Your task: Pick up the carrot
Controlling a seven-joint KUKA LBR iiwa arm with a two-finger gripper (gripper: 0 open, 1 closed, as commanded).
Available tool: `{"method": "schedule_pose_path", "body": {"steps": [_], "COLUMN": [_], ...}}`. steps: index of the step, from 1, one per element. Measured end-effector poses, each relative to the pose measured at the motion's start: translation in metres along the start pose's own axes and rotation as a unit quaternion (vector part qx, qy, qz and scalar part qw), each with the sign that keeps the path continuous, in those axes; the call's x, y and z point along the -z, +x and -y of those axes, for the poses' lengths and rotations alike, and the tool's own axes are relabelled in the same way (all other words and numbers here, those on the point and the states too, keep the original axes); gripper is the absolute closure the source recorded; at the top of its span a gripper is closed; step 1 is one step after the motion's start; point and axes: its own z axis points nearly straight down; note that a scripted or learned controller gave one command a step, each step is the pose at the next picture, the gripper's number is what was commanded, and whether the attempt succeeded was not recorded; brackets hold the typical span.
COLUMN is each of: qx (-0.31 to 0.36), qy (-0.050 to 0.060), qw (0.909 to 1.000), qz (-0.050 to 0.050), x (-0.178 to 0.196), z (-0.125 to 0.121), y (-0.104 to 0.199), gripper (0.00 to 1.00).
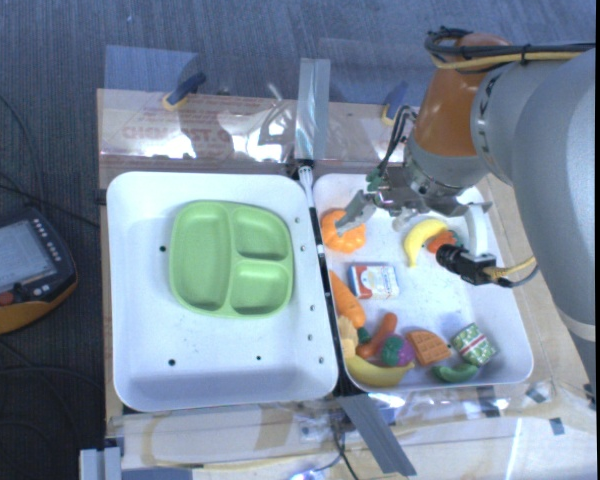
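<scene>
Two white bins sat side by side in the middle of the frame. The left bin [140, 368] held a green plate [231, 258] with three sections. The right bin [505, 313] was full of toy food.

The carrot [346, 301] lay at the left edge of the right bin, just by the wall between the two bins. It was long and orange and ran down toward the lower part of the frame. Below it, a yellow banana [378, 373] curved along the bottom of the bin, and a small red pepper [384, 333] sat just to the right of the carrot. A little white carton [375, 281] lay near the carrot's top end.

The big grey arm [540, 98] came in from the upper right of the frame. Its gripper [358, 209] hung over the upper left part of the right bin, close above a round orange toy [342, 233]. I could not tell how far it was open, or if it had hold of anything. The carrot was below it, apart from it.

Another yellow banana [423, 236] lay to the right of the gripper. A green can [473, 344] and a brown toy [429, 346] sat in the lower right of the bin. A black and orange hand controller [20, 268] lay at the far left of the frame.
</scene>
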Motion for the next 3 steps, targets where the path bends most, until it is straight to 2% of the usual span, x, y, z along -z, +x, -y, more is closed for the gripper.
{"method": "schedule_pose_path", "body": {"steps": [1,2,3], "qx": [-0.008,-0.007,-0.143], "qy": [-0.006,0.001,-0.002], "qw": [1.0,1.0,0.9897], "qz": [0.001,0.001,0.0], "x": [-0.094,-0.086,0.002], "z": [-0.015,-0.012,0.01], "y": [-0.044,-0.044,0.008], "gripper": [0.0,1.0,1.0]}}
